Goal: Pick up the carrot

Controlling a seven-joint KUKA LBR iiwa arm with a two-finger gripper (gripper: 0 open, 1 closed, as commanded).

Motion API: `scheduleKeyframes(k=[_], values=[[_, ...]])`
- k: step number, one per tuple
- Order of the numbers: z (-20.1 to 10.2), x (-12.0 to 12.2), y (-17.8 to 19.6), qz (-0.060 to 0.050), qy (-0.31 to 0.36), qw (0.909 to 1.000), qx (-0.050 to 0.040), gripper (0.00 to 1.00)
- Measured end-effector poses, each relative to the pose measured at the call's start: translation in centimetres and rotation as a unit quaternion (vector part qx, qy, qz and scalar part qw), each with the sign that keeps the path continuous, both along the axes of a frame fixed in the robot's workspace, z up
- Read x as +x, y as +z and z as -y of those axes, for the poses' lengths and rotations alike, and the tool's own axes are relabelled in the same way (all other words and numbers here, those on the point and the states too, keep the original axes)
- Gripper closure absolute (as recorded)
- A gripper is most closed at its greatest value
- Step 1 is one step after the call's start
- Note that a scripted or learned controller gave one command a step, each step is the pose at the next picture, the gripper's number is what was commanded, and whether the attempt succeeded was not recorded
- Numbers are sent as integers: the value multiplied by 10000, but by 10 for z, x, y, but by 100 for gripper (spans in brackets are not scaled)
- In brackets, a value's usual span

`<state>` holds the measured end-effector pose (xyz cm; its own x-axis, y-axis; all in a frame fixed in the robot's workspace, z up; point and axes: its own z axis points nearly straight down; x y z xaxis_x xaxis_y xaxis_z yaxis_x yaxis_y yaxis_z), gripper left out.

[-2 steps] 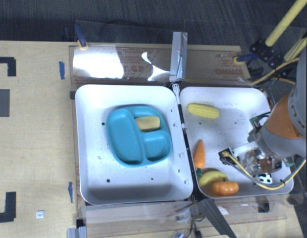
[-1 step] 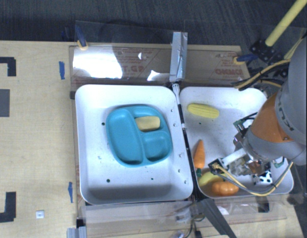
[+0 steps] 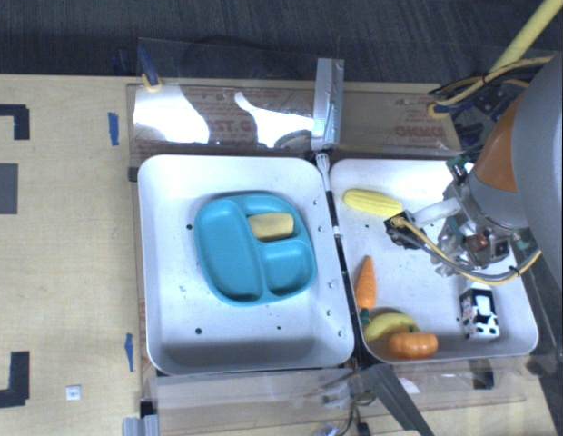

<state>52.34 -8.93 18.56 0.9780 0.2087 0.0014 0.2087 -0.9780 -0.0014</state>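
The carrot (image 3: 365, 282) is orange, with a small green tip at its lower end. It lies almost upright along the left side of the right bin (image 3: 427, 289). My gripper (image 3: 469, 243) hangs over the right part of that bin, to the right of the carrot and slightly farther back, well apart from it. Nothing shows in its grasp.
A yellow corn cob (image 3: 373, 203) lies at the back of the right bin. A yellow banana (image 3: 389, 323) and an orange fruit (image 3: 413, 344) sit just below the carrot. A black-and-white toy (image 3: 479, 313) stands front right. The left bin (image 3: 172, 243) holds a blue divided plate (image 3: 236, 262) bearing a yellow piece (image 3: 271, 226).
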Motion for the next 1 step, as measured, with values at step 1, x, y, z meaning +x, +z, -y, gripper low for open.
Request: scheduleKeyframes(k=[1], values=[[0,7,-2,-33,1190,9929,6,100]])
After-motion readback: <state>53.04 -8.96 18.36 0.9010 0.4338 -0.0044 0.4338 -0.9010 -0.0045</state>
